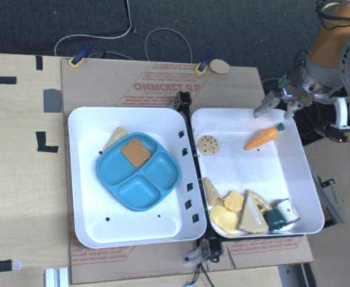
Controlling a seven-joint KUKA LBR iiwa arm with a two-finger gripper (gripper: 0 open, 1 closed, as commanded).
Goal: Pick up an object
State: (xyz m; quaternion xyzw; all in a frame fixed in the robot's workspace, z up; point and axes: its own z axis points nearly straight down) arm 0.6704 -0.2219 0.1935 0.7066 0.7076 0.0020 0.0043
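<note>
Claw [278, 104] spread and empty just above the carrot [262, 138], which lies in the right bin [303, 166] near its far wall; best lowered straight over the carrot's thick middle, fingers across its width, before closing.
</note>
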